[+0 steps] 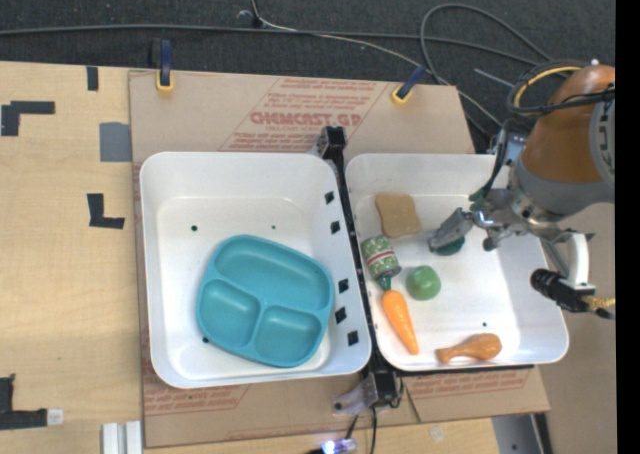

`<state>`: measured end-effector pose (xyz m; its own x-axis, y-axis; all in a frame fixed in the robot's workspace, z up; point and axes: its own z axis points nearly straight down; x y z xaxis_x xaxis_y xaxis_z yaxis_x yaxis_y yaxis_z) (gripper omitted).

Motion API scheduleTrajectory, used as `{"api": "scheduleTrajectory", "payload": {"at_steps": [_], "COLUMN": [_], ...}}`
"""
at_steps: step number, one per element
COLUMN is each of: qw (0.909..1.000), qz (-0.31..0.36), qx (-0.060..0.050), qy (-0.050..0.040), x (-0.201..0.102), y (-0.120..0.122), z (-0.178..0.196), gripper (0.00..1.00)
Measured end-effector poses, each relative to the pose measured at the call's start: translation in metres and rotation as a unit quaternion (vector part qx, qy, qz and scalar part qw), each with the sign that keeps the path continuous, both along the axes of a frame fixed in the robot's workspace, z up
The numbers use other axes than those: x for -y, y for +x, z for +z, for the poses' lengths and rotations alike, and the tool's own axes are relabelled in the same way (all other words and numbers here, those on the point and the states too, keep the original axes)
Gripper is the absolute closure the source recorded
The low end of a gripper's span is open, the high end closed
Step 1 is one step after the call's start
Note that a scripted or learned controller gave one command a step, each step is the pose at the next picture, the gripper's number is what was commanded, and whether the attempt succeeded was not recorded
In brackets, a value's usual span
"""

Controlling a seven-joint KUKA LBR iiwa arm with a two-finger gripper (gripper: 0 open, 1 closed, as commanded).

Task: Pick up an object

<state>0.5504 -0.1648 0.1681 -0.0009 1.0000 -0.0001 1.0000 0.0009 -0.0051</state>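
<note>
We see a chicken leg nearest, then a carrot and green ball in the right bin. Beyond the ball, the arm leans in, its gripper low over the bin floor, grip unclear.

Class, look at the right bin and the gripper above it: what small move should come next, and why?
Probably a short move down and left toward the green ball. The gripper hangs just above and right of it in the right bin, nothing between its fingers, and the ball lies apart from the carrot.
</note>
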Motion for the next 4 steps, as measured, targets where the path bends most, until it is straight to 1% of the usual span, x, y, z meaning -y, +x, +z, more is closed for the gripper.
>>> {"api": "scheduleTrajectory", "payload": {"at_steps": [1, 2, 3, 4], "qw": [1.0, 1.0, 1.0, 1.0], "qz": [0.0, 0.0, 0.0, -0.001], "qx": [0.0, 0.002, 0.004, 0.003], "qy": [0.0003, -0.0009, -0.0019, 0.0], "x": [-0.005, -0.005, -0.005, 0.0], "y": [0.002, 0.002, 0.003, -0.005], "z": [-0.045, -0.085, -0.072, -0.019], "gripper": [0.0, 0.0, 1.0, 1.0]}}
